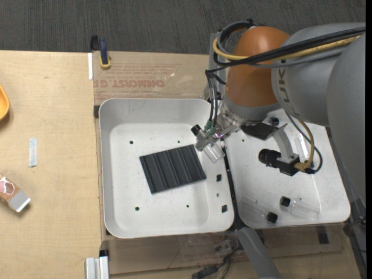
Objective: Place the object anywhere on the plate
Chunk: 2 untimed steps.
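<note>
Jaws are hanging too small and cluttered for me to be telling whether they are clenched or released. Scanning from the left, the wooden bench (52,121) is carrying a small packet (13,194). The left bin (110,173) is holding the dark ribbed plate (173,168), lying flat near its middle, probably so it is offering an easy target. The gripper (209,142) is hovering at the plate's two o'clock, just beside its corner, with a small pale object (214,152) showing at its tip. The right bin (325,179) is lying under the arm (302,68). Dark carpet (116,10) is running behind.
</note>
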Motion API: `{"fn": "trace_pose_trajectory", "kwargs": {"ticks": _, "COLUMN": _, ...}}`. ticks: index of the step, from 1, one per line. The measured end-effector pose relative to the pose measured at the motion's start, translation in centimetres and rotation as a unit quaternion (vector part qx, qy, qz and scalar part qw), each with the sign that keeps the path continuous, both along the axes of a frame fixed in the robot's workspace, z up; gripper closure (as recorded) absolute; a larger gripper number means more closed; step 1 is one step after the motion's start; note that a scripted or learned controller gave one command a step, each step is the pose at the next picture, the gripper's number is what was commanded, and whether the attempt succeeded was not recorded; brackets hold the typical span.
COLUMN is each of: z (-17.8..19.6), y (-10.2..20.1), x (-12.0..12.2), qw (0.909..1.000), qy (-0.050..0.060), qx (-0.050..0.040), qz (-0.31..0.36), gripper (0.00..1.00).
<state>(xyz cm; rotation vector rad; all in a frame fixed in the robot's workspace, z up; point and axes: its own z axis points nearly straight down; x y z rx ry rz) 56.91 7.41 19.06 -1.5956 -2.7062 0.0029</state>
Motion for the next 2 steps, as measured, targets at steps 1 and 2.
{"fn": "trace_pose_trajectory", "kwargs": {"ticks": 1, "z": 3.0, "y": 5.5, "x": -3.6, "qw": 0.9986, "qy": 0.000, "qx": 0.0001, "qz": 0.052, "gripper": 1.00}}
{"fn": "trace_pose_trajectory", "kwargs": {"ticks": 2, "z": 3.3, "y": 12.3, "x": -4.1, "qw": 0.9999, "qy": 0.000, "qx": -0.0005, "qz": 0.010, "gripper": 1.00}}
